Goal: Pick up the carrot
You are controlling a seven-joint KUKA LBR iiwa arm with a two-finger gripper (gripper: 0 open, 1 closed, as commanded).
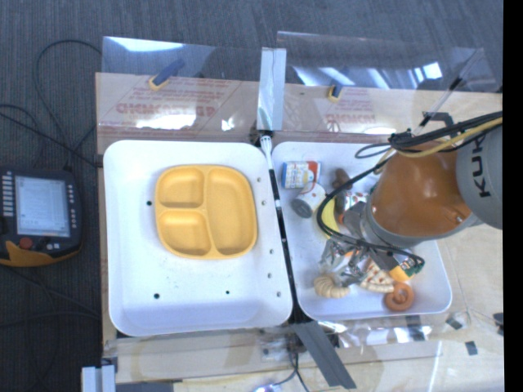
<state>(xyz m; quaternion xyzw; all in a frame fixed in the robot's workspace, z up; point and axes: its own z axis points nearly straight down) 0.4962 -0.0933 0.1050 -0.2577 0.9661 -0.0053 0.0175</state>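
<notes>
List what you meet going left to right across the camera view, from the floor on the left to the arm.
Teach pendant → left white bin → yellow divided plate → small can → croissant-like pastry → carrot → arm's orange band.

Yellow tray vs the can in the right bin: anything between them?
Camera view: just bare white floor of the left bin and the divider where the bins meet, between the tray and the can.
</notes>
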